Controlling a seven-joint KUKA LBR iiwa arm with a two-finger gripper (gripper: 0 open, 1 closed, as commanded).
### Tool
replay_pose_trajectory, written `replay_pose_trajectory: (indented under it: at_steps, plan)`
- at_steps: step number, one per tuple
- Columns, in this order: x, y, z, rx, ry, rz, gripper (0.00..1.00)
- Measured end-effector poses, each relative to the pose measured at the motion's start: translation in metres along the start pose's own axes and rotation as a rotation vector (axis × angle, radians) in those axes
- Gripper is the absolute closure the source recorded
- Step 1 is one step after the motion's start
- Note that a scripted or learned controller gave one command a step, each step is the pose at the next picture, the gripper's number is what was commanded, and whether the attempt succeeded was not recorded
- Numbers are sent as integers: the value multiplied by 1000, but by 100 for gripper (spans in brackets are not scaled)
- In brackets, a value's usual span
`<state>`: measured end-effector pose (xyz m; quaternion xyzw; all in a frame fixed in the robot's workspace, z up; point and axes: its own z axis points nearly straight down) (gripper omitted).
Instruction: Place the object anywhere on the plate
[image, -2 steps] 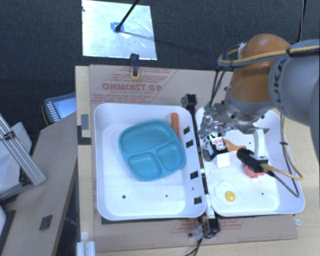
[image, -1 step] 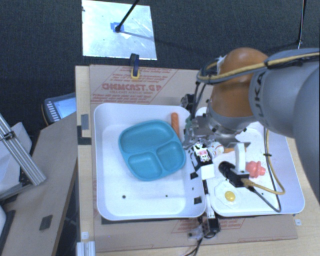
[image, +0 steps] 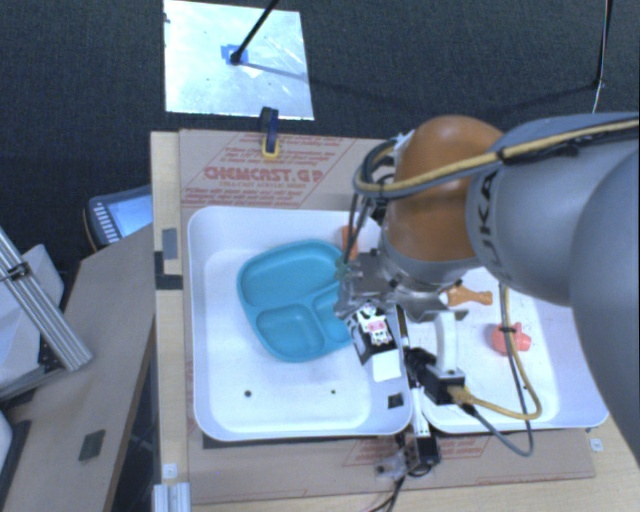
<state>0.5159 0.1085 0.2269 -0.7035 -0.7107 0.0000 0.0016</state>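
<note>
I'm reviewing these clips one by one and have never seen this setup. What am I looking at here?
One camera looks down at a slant on a bench with two shallow white bins. The big grey and orange shape is a robot arm reaching in from the right; its gripper hangs over the seam between the bins. The left bin holds a blue plate with compartments. The right bin holds a pink object and an orange object partly hidden by the arm. I cannot tell whether the gripper holds anything.

Two white bins (image: 225, 400), one blue plate (image: 290, 300)
</note>
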Motion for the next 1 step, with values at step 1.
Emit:
replay_pose_trajectory:
  at_steps: [1]
  plan:
    - [-3,1,0,-2,-2,7,0]
